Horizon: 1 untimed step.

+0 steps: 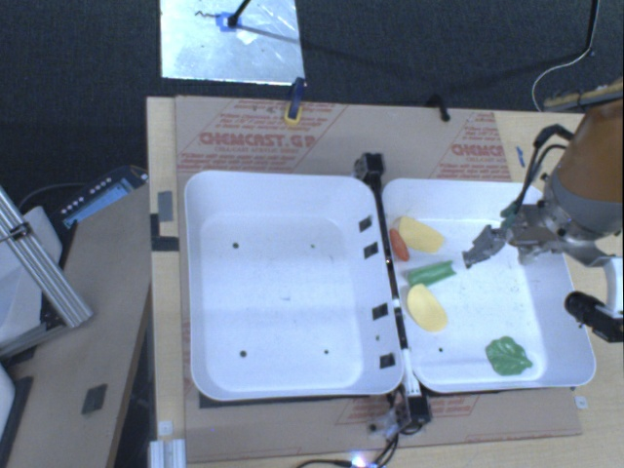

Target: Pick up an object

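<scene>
Lying in the right bin (575,359), the green stick (431,273) sits just left of the tool (478,252), with yellow pieces (420,234) above and below and a green leaf (508,356) well apart. The arm (585,178) reaches in from the right, tilted leftward; the tool's state I cannot tell.

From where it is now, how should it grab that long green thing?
Across its narrow middle, coming straight down from above. The green piece lies flat, long and thin, with a yellow piece close below, so closing across the short width suits the gripper best.
</scene>
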### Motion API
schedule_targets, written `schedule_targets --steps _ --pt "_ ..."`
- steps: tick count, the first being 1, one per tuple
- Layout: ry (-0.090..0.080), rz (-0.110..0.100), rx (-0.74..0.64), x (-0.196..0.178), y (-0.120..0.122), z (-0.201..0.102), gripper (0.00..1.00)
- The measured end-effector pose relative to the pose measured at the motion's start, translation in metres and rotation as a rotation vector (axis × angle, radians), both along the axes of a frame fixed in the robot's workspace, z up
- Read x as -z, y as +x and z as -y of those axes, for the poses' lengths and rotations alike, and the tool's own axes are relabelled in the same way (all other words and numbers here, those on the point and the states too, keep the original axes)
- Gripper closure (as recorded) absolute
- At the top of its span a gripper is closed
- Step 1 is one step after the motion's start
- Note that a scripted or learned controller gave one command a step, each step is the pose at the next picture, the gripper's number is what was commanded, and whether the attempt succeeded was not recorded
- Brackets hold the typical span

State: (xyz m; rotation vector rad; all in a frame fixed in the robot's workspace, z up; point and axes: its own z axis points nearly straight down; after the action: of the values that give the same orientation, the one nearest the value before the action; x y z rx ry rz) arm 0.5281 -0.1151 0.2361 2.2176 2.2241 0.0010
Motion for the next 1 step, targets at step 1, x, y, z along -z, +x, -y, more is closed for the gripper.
schedule_targets --steps 1 --pt "0.003 0.000 -0.009 0.0518 0.0466 -0.0742 0.00"
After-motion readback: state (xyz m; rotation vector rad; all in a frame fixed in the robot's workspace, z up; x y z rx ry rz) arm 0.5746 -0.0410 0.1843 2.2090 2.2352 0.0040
